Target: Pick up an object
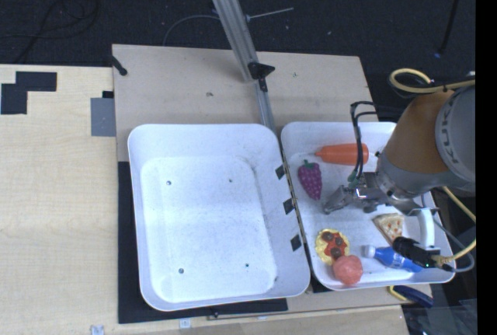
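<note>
Gripper (335, 204) low in the right bin (299, 141), fingers narrow, holding nothing; we judge it may close between grapes (311, 179) and carrot (342, 154).

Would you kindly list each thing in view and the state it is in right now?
gripper: low inside the right bin, nothing between its fingers
carrot: lying flat
grapes: lying beside the gripper
pizza slice: flat
peach: resting by the rim
blue marker: lying flat

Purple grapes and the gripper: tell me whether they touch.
Apart. The camera view shows bare white bin floor between the purple grapes and the gripper, which sits lower and to their right.
</note>
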{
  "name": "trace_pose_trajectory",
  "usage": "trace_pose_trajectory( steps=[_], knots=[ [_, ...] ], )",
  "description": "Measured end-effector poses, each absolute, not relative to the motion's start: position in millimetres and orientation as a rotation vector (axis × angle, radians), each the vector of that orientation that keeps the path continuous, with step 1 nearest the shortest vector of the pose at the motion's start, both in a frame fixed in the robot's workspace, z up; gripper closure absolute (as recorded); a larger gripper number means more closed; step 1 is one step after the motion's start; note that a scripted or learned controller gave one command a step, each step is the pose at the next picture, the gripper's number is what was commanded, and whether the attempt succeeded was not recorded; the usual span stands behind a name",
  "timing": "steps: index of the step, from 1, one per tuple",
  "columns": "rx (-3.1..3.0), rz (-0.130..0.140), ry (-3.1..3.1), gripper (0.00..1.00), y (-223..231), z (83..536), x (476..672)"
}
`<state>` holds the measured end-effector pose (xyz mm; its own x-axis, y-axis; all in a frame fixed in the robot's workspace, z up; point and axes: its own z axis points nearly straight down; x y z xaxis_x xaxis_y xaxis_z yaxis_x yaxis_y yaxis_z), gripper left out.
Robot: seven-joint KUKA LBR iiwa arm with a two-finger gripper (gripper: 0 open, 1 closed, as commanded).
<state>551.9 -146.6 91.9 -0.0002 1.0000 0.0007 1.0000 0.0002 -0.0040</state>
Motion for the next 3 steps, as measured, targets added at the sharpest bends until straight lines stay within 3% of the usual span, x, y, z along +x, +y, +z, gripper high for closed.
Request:
trace_pose_trajectory(
  steps=[1,2,3],
  knots=[
    [-2.223,0.0,-2.22,0.0,-147,92,552.0],
    [-2.225,-0.001,-2.22,1.0,-147,102,552.3],
    [-2.223,-0.004,-2.224,1.0,-137,156,552.4]
  ],
)
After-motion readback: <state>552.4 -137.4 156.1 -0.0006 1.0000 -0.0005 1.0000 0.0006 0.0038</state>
